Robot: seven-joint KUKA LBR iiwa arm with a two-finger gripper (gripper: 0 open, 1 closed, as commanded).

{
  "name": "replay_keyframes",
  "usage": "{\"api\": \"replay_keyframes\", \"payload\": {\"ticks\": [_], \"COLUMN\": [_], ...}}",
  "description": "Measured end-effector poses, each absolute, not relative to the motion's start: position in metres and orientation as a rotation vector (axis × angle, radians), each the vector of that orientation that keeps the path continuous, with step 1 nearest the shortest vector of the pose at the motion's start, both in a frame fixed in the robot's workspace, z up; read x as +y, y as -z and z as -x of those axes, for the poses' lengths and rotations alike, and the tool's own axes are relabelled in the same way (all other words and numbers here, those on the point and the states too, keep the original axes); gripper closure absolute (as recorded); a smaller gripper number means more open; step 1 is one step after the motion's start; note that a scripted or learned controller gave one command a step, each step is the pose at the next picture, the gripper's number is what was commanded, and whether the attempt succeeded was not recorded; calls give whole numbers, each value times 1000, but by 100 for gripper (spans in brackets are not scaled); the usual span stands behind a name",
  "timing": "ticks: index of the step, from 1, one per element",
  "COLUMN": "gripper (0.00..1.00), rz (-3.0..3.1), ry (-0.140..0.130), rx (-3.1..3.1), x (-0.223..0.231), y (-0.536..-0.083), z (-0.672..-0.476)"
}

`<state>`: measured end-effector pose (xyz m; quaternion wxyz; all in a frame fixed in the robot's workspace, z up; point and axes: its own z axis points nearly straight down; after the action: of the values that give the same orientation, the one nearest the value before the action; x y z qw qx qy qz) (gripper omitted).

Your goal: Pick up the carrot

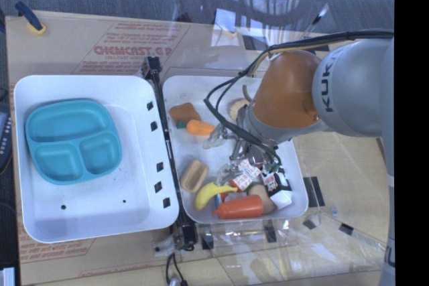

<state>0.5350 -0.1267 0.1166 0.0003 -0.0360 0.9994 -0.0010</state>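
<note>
**Gripper low in right bin, beside carrot, not on it**

Gripper (236, 152) sits over the middle of the right bin (295, 164), below the arm's orange band (285, 92). Finger state: cannot tell, the wrist and cable loops cover most of it and the tip is lost in clutter. Nothing visibly between the fingers.

Carrot (200, 128) lies on the bin floor just left of the gripper, upper-left part of the bin, roughly horizontal. A brown block (184, 113) touches it from above-left. Carrot is unobstructed from above; a pale metal part of the gripper reaches close to its right end.

Around the gripper: tan bread-like piece (194, 175) lower left, banana (212, 193) below it, red sausage-shaped item (239, 207) along the front wall, small red-and-white packet (246, 174) right under the tool. A pale round item (236, 108) is half hidden behind the wrist.

Left bin (40, 218) holds a blue divided tray (72, 138), well apart from the arm.
</note>
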Motion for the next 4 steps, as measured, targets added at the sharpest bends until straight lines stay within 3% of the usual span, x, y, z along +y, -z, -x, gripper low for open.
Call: {"api": "replay_keyframes", "payload": {"ticks": [1, 2, 3, 4], "gripper": [0, 0, 0, 0], "rz": [116, -360, -591, -1094], "ry": [0, 23, 38, 22], "rx": [3137, 3172, 3124, 2984], "x": [-137, -124, -112, -100], "y": [-92, -88, -88, -88], "z": [-605, -644, -637, -634]}}
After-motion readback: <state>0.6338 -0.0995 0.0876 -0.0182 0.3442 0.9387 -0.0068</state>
